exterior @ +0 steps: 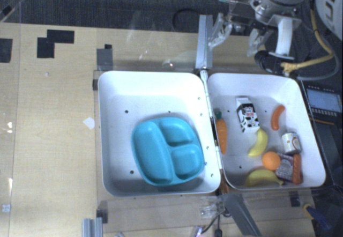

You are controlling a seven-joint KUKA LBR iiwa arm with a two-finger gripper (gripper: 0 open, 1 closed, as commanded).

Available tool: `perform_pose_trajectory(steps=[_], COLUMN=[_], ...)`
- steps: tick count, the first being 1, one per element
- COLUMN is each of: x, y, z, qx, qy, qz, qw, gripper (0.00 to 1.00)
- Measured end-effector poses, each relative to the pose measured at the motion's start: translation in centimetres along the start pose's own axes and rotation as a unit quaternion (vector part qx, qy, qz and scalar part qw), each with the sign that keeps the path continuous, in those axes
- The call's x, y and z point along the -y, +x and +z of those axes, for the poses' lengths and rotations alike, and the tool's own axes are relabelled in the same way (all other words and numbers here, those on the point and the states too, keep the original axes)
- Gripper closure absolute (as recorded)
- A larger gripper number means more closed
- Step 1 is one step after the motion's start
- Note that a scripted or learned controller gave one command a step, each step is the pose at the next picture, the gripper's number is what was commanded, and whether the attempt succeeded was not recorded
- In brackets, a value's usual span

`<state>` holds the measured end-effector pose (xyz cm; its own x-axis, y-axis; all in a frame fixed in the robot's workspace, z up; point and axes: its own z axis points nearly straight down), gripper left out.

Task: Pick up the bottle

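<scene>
Above the counter's far edge, the jaws [238,37] hang spread and hold nothing. The small bottle [290,142] lies in the right bin [230,86] near its right wall, beside a banana [259,143].

The worktop [48,139] looks like pale, matt wood, overlaid at the upper left of the frame by a clear, glossy sheet that catches glare. Both bins look like smooth white plastic with a soft sheen: the left bin [115,123] and the right bin [236,88]. The blue divided tray [167,150] at lower centre is smooth, slightly glossy plastic. The bananas [259,143], carrot [221,133] and orange [271,161] look like shiny toy plastic. The pincer [238,37] at the upper right looks like bare metal.
</scene>
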<state>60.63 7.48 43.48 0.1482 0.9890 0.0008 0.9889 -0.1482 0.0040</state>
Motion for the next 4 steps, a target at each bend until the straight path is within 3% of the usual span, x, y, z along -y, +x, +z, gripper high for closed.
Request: perform_pose_trajectory(steps=[1,2,3,4], x=[0.7,-4.3,-4.3,-5.1], y=[-1.6,9.0,9.0,7.9], z=[-0.1,0.1,0.0,-0.2], qx=[0.000,0.000,0.000,-0.001], qy=[0.000,0.001,0.001,0.000], qz=[-0.044,0.026,0.026,0.121], qw=[0.9990,0.9997,0.9997,0.9927], gripper=[0.00,0.00,0.00,0.00])
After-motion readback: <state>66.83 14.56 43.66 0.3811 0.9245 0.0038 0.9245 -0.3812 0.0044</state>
